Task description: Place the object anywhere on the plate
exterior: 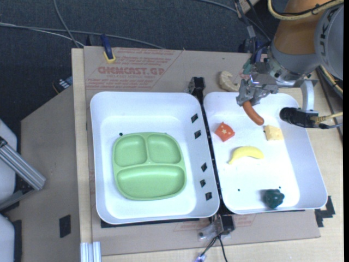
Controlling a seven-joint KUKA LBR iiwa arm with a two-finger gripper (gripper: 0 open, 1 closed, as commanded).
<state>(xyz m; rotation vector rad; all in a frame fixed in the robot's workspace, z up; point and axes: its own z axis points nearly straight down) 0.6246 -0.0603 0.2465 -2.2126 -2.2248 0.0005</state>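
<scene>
A light green plate (147,165) with three compartments lies in the left white bin (101,146). My gripper (246,99) hangs over the far part of the right bin (305,168). Its fingers are closed on the upper end of a small reddish-brown sausage (255,115), which slants down and to the right from them. The plate is well to the left of the gripper, across the divider between the bins.
In the right bin lie a red piece (224,131), a yellow banana (245,154), a pale yellow cube (272,132) and a dark green lump (272,198). A beige object (226,81) sits on the bench behind the bins. A black fitting (297,116) juts in at the right.
</scene>
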